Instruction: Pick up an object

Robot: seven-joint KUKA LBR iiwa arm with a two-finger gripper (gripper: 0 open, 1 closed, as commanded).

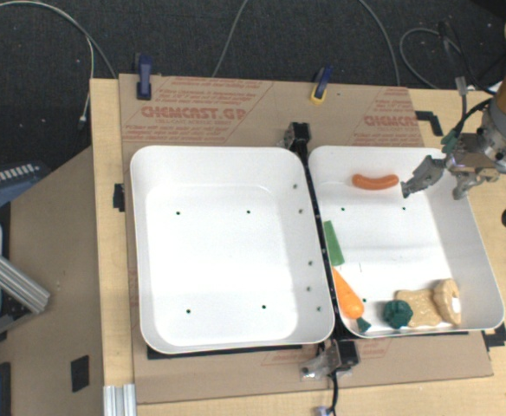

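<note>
My hand hangs over the far right of the right bin, fingers spread wide and holding nothing. The sausage lies just off my left fingertip, toward the bin's middle, close but apart from me. That is the nearest thing to take. The risk I see: I am offset to one side, so coming straight down I may close on bare floor, or a fingertip may nudge the sausage and roll it away. It is round and slick-looking, so it could squirt out. Farther off, toward the near edge, the carrot, a green strip, a green lump and two tan pieces crowd together; reaching there risks snagging a neighbour.
</note>
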